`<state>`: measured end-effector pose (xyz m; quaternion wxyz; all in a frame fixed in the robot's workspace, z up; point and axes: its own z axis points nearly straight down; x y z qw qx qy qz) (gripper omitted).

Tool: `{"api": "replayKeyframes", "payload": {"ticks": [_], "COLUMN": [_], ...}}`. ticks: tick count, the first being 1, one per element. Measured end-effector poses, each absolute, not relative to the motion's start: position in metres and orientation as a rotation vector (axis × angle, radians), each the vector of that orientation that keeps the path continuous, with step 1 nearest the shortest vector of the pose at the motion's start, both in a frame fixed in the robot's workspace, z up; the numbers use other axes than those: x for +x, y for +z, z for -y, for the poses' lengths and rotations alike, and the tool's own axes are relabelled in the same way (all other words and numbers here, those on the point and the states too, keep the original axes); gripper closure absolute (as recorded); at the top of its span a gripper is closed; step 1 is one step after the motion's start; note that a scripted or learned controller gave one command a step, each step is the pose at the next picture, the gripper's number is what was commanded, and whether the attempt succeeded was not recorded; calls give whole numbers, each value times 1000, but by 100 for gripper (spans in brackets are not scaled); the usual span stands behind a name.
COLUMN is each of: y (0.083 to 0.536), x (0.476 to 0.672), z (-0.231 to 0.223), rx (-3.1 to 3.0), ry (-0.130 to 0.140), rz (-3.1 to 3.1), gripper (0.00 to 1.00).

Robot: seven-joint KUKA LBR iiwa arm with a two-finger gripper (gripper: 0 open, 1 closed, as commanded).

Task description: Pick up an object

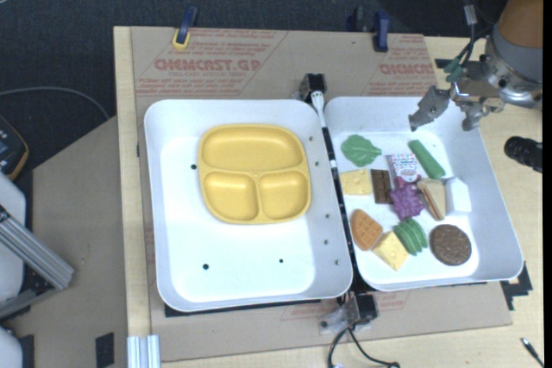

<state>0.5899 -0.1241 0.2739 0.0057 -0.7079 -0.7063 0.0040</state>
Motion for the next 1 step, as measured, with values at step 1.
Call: {"api": "replayKeyframes", "payload": {"ticks": [1], "y": [281], "x": [592], "z": [124], "rx": [-2220], "ry": [0], "rz": [2221], "gripper": [0]}}
